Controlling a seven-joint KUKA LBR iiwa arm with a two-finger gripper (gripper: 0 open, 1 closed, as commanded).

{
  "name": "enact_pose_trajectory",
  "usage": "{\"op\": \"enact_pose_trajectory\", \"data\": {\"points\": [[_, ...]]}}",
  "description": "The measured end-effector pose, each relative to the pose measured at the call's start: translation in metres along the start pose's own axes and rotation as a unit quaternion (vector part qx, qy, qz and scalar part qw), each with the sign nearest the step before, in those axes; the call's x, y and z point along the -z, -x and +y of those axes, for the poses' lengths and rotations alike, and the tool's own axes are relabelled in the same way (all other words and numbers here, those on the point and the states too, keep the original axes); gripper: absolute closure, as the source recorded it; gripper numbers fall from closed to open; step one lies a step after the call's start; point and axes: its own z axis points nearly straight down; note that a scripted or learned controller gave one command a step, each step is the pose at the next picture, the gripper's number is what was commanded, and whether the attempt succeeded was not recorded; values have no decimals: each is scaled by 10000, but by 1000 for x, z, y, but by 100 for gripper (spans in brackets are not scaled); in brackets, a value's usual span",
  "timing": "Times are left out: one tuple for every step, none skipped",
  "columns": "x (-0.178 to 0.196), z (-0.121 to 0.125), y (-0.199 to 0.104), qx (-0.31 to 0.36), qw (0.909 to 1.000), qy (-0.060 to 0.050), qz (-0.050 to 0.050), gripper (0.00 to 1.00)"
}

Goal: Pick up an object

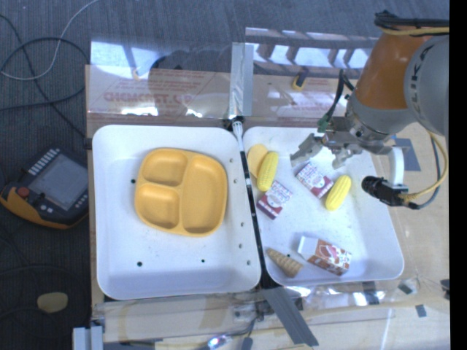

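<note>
The hand (326, 150) hangs open, seemingly empty, near the right bin's (379, 268) far edge. Lower it squarely over the small red-and-white packet (314, 179) before closing.

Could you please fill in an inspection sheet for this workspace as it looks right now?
Surface: two white bins, left bin, right bin.
Job's things: right bin holds two corn cobs, three small cartons and an ice-cream cone.
Clutter: yellow divided plate in left bin.
Grippers: gripper open, above the right bin, holding nothing.
Cables: white and black cables on floor.
Surroundings: teach pendant left of bench.
</note>
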Motion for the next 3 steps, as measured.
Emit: {"op": "enact_pose_trajectory", "data": {"points": [[-106,19,37,88,9999,107,-30,0],[-115,15,81,314,9994,117,54,0],[-115,2,79,502,9986,140,17,0]]}}
